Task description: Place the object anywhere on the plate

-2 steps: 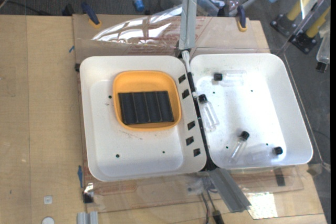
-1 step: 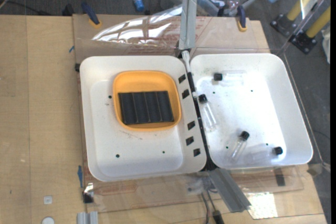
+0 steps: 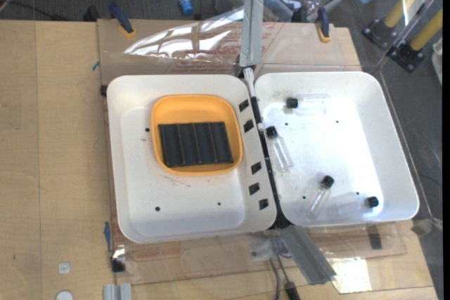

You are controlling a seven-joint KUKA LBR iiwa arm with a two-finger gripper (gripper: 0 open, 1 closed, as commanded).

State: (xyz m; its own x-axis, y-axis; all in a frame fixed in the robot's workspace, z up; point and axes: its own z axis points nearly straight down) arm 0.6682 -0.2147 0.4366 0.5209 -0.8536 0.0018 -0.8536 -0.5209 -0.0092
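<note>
Left bin: orange plate sits centre-left of frame. Black ridged object lies flat on plate, covering its lower half, long side running left-right. Right bin: clear vials with black caps; one just beside centre divider, one lower centre, one near lower-right corner. Small black cap near upper left of right bin. Wooden bench carries both bins. Fingers: cannot tell state.
</note>
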